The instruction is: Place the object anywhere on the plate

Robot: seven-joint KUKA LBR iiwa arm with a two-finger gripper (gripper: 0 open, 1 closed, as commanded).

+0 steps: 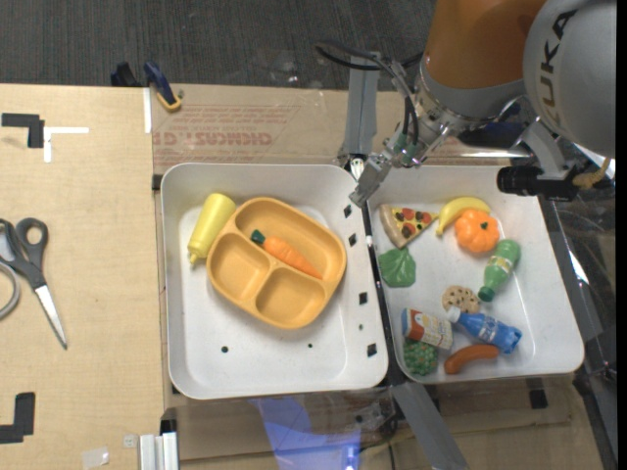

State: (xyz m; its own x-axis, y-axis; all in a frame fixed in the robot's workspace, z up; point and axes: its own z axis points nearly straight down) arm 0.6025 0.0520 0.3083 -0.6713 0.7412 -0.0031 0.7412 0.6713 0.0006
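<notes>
While the carrot lies slantwise in the long upper compartment of the orange plate, its green top toward the upper left, the plate's two lower compartments hold nothing. That single three-part plate sits in the left bin, left of frame centre, with one yellow bottle leaning against its upper-left rim. Across the divider, the right bin holds ten pieces: one pizza slice, one banana, one orange pumpkin, one green leaf, one green bottle, one cookie, one blue bottle, one small carton, one dark green bunch and one sausage. Above the bins' upper shared corner, in the upper right of the frame, hang the jaws; whether they are parted or closed I cannot tell, and nothing shows between them. On the desk at far left lies one pair of scissors.
</notes>
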